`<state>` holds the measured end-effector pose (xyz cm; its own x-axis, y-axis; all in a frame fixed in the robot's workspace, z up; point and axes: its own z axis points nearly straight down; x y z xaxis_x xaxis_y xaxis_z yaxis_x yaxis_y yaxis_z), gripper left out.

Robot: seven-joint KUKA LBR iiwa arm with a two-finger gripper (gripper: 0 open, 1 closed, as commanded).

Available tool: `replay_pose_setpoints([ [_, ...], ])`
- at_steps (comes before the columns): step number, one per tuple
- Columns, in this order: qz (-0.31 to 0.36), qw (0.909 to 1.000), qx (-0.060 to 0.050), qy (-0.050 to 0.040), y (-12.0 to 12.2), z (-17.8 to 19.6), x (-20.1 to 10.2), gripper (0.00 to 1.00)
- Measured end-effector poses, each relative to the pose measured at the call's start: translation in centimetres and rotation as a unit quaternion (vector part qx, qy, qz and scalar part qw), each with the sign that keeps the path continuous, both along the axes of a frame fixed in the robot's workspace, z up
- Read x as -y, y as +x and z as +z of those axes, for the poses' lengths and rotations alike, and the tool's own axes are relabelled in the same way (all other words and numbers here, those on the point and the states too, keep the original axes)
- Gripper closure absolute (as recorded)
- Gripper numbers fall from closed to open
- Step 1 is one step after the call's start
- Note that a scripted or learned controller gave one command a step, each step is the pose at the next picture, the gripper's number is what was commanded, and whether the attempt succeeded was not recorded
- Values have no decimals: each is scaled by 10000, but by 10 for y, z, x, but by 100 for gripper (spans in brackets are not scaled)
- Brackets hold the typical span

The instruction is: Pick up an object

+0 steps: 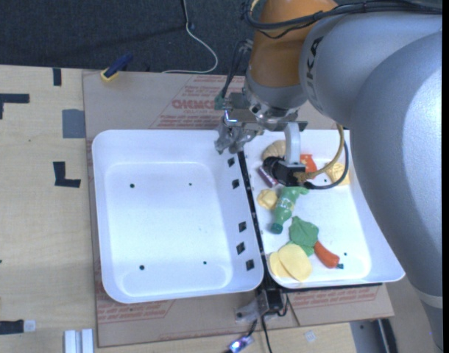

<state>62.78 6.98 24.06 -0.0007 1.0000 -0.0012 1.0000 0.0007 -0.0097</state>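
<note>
- Left bin: white, shallow, on the worktop.
- End effector: above the bins' shared rim, far end; grip state cannot be told.
- Green bottle: right bin, centre, lying tilted.
- Yellow pieces: near edge.
- Orange carrot: beside them.

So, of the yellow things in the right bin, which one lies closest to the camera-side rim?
The pale yellow lemon-like piece at the bin's near corner, beside the green item and the orange carrot. The other yellow pieces lie farther up, near the green bottle.
</note>
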Motion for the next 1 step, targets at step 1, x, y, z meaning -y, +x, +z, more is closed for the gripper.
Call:
replay_pose_setpoints([
  [1, 16, 10000, 25, 2, -11, -39, -55, 100],
])
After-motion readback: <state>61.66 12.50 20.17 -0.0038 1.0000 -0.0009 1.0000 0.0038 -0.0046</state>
